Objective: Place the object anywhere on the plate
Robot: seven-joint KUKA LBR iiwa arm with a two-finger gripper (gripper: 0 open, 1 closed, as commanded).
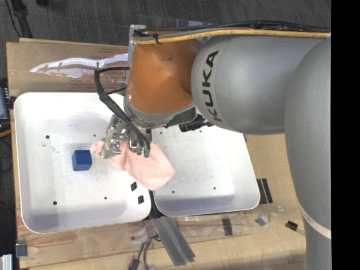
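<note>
- The pink cloth drapes over the ridge where the left bin meets the right bin; open floor lies either side.
- Its long axis slants from upper left to lower right.
- The tool pinches the cloth's upper end.
- A blue cube sits nearby in the left bin.

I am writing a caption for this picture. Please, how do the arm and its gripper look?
The arm is thick, rounded and grey, with "KUKA" in black letters. Above the wrist sits a glossy orange band. Black cables loop beside it. The gripper is small, of bare silvery metal, with greenish tips.
</note>
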